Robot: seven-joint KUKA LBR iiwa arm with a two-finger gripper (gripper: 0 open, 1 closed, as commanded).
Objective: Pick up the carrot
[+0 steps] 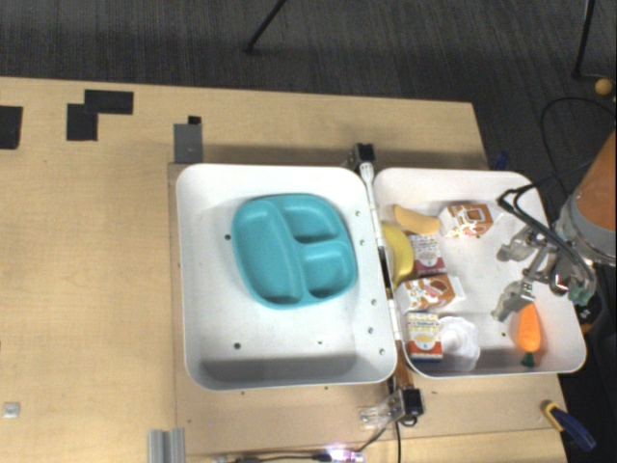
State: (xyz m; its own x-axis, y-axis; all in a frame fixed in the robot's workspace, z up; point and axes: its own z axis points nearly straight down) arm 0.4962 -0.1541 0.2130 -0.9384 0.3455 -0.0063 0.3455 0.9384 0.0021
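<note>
- Near edge of the bench (87,287): a small cable connector (410,403) lies just in front of the seam between the two bins.
- Right bin (482,177), near right corner: the carrot (528,329) lies on the bin floor, orange body pointing away, its green end toward the near rim.
- Gripper (516,278) (metal, reaching in from the right): it hangs just beyond the carrot, its nearer finger (508,304) ending right at the carrot's far tip; whether they touch cannot be told. The fingers stand spread apart, with only bare bin floor between them, so the carrot is not held.
- Right bin, near left corner: a small carton (424,336) with a crumpled white wrapper (461,340) beside it.
- Right bin, left side: two brown snack packets (428,290) stacked one beyond the other, touching a banana (397,251) that lies along the bin's left wall.
- Right bin, far part: a piece of bread (416,220) and another small packet (468,221), well apart from the carrot.
- Left bin (207,355): a teal divided plate (292,249) sits near its middle, tilted slightly (three compartments visible).
- Far right: the grey arm (590,222) with its orange band, black cables looping over the bin's far right corner.
</note>
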